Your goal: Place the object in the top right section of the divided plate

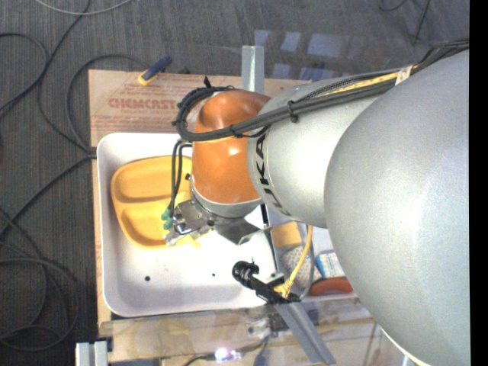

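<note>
Looking down on the bench, you saw the grey arm reach in from the right and cover most of the view, its orange band hanging over the left white bin. The yellow divided plate lay in that bin's upper left part, its right side hidden under the wrist. The gripper sat just at the plate's lower right edge, low over the bin floor; you could make out green bits and a yellowish piece at its tip, but whether the gripper was open or shut could not be told, nor whether anything was held. The object to be placed could not be picked out for certain: the small yellowish piece beside the plate's lower right edge may have been it or part of the tool. Well right of the plate, in the other bin, a blue-and-white packet and a red item lay under the arm.
</note>
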`<state>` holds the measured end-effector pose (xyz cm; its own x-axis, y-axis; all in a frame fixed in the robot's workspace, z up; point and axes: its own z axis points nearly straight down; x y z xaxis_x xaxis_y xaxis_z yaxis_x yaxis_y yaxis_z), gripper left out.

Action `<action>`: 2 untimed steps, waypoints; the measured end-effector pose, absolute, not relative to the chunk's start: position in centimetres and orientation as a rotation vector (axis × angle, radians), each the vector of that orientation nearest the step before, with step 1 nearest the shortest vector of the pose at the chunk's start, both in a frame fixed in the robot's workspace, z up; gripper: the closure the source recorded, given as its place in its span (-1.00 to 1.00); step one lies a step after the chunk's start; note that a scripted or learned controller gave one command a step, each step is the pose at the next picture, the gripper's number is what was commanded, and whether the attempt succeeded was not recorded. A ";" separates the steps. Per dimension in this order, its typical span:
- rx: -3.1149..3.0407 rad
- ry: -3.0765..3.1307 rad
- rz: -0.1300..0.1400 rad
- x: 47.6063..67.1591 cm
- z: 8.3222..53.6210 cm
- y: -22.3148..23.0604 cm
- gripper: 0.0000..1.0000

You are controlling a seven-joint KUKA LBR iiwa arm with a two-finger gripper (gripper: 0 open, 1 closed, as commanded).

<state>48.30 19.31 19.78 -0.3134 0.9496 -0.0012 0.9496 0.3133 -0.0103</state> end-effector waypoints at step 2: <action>-1.946 -2.461 0.014 48.4 21.3 18.8 1.00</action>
